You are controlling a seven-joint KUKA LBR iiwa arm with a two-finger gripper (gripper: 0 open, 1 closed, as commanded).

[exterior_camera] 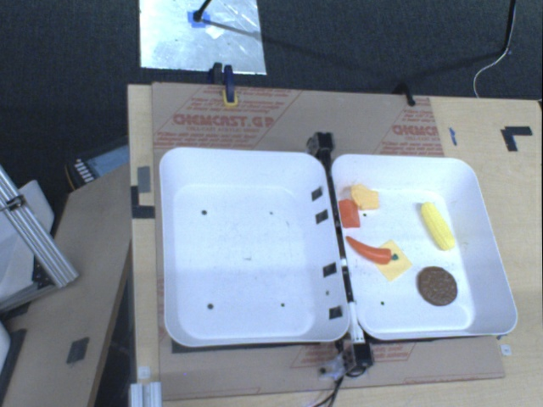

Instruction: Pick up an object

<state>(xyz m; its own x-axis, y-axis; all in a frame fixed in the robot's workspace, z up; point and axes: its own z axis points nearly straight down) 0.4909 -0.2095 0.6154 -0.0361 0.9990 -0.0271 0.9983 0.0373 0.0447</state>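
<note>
The right bin holds several toy foods. A yellow corn cob lies toward its right side. A brown round patty rests near the front right. A red chili pepper lies across a yellow cheese slice. A small orange-red block sits beside a pale yellow wedge near the bin's left wall.
The left bin sits against the right one, joined by black clips along the shared wall. Both rest on a cardboard sheet over the wooden bench. A shiny metal plate lies beyond the bench, and a metal frame stands at far left.
</note>
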